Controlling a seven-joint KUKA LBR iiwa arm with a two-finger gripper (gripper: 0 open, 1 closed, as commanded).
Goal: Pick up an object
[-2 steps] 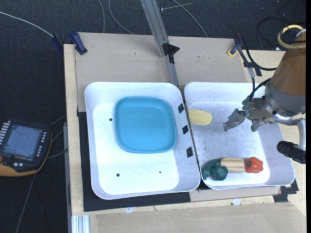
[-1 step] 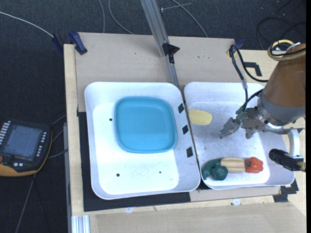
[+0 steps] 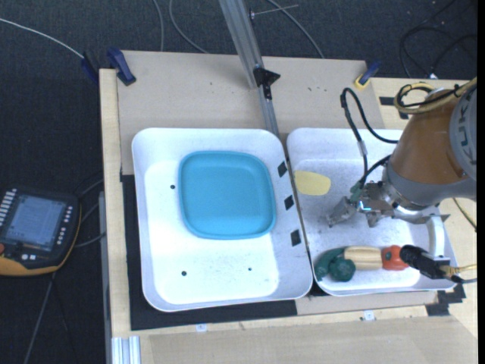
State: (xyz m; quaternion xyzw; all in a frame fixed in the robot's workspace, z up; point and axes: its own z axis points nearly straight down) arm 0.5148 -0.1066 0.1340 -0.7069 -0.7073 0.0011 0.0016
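In the camera view the right bin (image 3: 333, 152) holds a flat yellow piece (image 3: 312, 182) near its left wall. Along its front wall lie a dark green rounded object (image 3: 335, 266), a tan wooden cylinder (image 3: 363, 258) and a small red-orange object (image 3: 391, 257), all in a row. My gripper (image 3: 354, 211) hangs low over the middle of this bin, between the yellow piece and the front row. It is open, with nothing between its fingers. It touches none of the objects.
The left bin (image 3: 151, 203) holds a square blue plate (image 3: 227, 194). A metal pole (image 3: 250, 36) slants down to the divide between the bins. A handheld control pad (image 3: 34, 226) lies on the floor at far left.
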